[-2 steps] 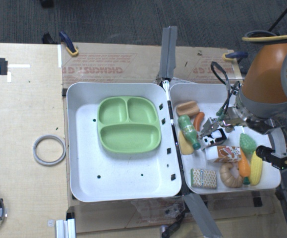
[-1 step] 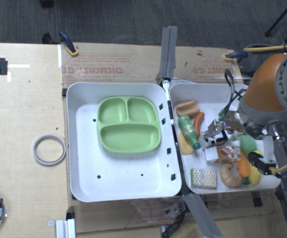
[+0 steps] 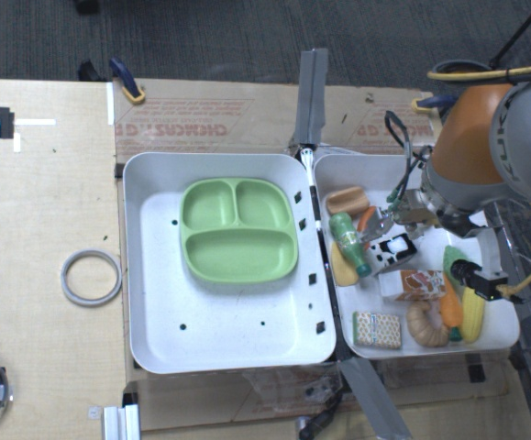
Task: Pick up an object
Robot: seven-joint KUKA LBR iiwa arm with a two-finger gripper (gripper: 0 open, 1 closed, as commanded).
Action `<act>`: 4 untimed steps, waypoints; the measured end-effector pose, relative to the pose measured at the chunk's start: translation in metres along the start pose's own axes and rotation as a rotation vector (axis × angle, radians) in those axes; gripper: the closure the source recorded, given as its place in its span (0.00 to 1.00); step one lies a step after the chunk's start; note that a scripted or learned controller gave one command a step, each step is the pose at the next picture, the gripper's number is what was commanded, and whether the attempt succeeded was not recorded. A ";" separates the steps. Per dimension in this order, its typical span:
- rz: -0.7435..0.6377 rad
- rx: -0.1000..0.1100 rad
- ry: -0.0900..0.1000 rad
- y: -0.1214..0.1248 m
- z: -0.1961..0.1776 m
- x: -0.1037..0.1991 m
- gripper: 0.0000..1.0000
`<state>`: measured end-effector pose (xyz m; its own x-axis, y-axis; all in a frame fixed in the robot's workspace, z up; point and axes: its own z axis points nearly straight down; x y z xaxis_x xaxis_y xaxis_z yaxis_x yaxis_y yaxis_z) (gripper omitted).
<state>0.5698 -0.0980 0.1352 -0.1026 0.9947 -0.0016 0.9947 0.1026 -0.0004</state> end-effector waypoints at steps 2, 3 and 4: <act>-0.322 -0.008 -0.005 0.056 0.040 -0.010 0.00; -0.324 -0.008 -0.006 0.056 0.031 -0.010 1.00; -0.324 -0.008 -0.006 0.056 0.031 -0.010 0.00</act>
